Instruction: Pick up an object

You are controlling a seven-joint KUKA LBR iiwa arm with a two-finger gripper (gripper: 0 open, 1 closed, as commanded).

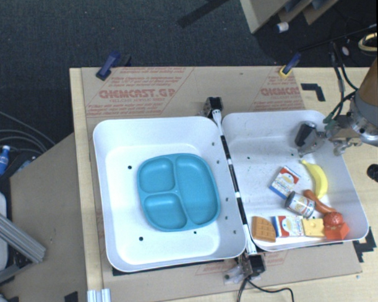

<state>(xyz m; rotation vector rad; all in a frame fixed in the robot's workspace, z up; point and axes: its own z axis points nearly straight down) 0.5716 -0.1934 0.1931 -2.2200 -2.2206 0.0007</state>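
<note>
Your claw (307, 137) hangs over the upper part of the right bin (256, 129), and you cannot tell from here how far it is open or whether it has anything. The objects lie apart from it in that bin's lower right: a banana (318, 177), a small can (300, 204), a waffle (263, 228). The left bin (114, 150) holds a blue divided plate (177, 191).

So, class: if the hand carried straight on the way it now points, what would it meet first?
The hand hangs over the right bin's far end, pointing down and leftward. Straight on, it would probably meet bare bin floor first; the banana and small box lie nearer the camera, off that line. Depth is uncertain from one view.
</note>
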